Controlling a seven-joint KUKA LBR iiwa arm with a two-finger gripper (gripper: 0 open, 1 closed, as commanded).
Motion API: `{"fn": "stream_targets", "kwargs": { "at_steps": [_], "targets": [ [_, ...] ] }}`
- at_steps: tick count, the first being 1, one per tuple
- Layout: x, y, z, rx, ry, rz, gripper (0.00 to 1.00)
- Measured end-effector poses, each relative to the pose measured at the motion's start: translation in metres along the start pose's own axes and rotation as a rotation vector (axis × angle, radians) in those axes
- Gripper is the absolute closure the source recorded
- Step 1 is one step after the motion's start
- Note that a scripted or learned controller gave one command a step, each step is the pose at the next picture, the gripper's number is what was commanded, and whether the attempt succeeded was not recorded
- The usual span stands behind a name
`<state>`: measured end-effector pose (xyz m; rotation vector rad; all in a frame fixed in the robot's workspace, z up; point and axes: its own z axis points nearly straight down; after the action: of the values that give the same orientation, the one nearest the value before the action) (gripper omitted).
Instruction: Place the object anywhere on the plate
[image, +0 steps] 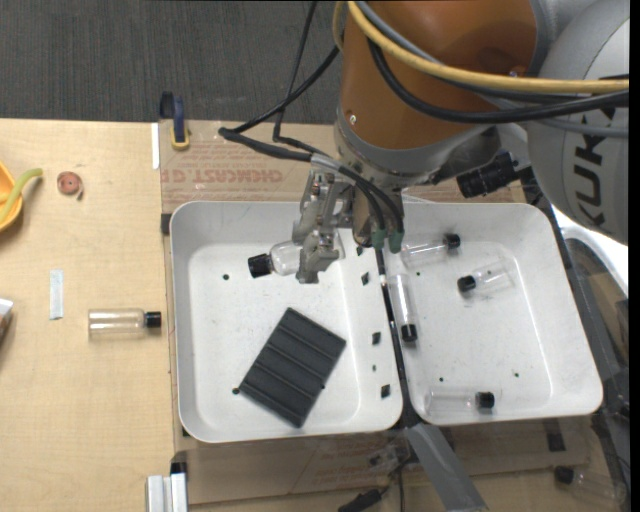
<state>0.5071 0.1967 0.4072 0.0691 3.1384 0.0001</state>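
Cannot tell the state of the gripper (318, 250), poised at the clear end of the black-capped bottle (273, 263) in the left bin (200, 400). Worth confirming a firm hold first, then lifting clear, carrying toward the dark ribbed plate (293, 365) nearby, lowering gently along its grooves to prevent rolling.
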Motion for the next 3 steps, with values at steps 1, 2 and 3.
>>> {"fn": "stream_targets", "kwargs": {
  "at_steps": [1, 2, 3],
  "targets": [
    [0.027, 0.031, 0.136, 0.001, 0.003, -0.012, 1.0],
    [0.031, 0.029, 0.316, 0.001, 0.003, 0.191, 1.0],
    [0.032, 0.029, 0.316, 0.003, 0.003, 0.625, 1.0]
  ]
}}
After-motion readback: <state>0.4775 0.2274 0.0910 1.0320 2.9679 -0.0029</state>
